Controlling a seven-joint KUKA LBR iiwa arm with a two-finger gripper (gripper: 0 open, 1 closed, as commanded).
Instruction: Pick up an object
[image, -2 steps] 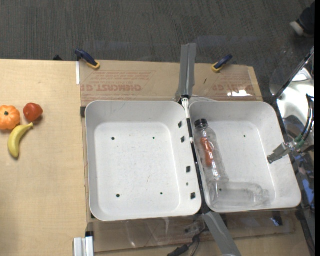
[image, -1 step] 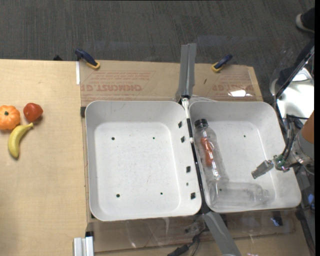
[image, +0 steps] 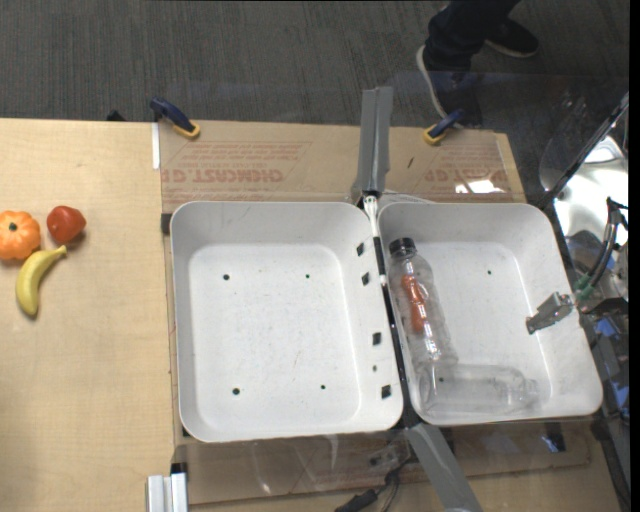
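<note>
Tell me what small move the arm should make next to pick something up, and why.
Probably swing the gripper left and lower it over the clear plastic bottle with the black cap and orange label. The gripper sits at the right white bin's right edge, apart from that bottle lying along the bin's left wall. A second clear bottle lies along the near wall.

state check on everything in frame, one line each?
Capped bottle: lying on its side along the right bin's left wall, black cap on.
Clear bottle: lying on its side along the right bin's near wall.
Right bin: holds both bottles.
Left bin: sits level beside the right bin.
Gripper: at the right bin's right edge, holding nothing.
Banana, tomato, orange: resting on the bench, clustered left of the bins.
</note>
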